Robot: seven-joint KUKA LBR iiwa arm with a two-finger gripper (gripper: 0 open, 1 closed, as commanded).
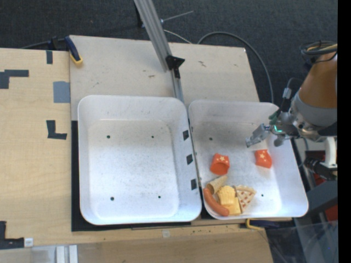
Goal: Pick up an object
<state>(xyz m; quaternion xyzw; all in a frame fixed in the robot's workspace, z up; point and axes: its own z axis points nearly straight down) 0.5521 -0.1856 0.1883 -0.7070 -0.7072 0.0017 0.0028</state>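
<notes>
Dark carpet surrounds your bench (137,70), which carries two shallow white bins side by side. Your pincer (267,135) hangs over the upper right part of the right bin (230,111), reaching in from the right on the grey arm with its orange band. Its fingers look spread apart, with nothing between them. Just below it you see a small red-orange block (263,158) lying on the bin floor, near but apart from the fingertips. Further left sits a second red-orange piece (220,164). Toward the near edge you find a cluster touching one another: a sausage (215,203), a yellow piece (230,199) and a pizza slice (245,195). Beyond lies the left bin (88,147), and a metal pole (156,29) slants over the far side.
</notes>
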